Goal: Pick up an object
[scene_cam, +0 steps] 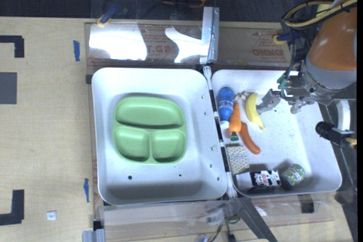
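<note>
End effector (282, 98) hangs over the right bin (317, 181), fingers apart with nothing between them, I see. Banana (253, 110) lies just beside it, near the bin's left wall, touching a carrot (235, 120). Green divided tray (150, 128) fills the left bin (108, 178).

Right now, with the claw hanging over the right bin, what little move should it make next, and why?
Probably a short shift left and down toward the banana. The claw hovers in the right bin just beside it with nothing between its fingers, and the banana is the nearest thing, lying next to the carrot and blue bottle.
</note>
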Tool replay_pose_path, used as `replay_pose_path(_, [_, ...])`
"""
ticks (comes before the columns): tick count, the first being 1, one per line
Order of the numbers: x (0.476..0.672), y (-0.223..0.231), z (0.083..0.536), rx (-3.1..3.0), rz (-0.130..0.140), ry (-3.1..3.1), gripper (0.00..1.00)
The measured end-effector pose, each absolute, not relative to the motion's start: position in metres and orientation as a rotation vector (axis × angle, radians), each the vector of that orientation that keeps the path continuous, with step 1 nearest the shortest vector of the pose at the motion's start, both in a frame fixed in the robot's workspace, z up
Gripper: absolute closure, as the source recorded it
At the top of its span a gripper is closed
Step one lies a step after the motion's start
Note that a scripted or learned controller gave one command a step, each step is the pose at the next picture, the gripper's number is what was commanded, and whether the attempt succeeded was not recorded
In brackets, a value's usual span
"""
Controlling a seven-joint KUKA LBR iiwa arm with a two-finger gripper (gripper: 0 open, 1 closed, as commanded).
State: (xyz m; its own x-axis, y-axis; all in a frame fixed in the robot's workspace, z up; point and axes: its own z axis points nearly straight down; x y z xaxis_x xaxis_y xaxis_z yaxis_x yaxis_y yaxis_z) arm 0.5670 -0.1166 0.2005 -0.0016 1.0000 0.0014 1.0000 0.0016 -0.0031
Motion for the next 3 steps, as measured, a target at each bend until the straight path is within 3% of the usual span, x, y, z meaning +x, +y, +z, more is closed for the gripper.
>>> replay_pose_path(1, [0.604, -0.107, 0.086, -2.076, -0.005, -2.363, 0.00])
replay_pose_path(2, [0.605, -0.108, 0.097, -2.082, -0.010, -2.364, 1.00])
replay_pose_path(3, [0.580, -0.135, 0.095, -1.972, 0.000, -2.442, 1.00])
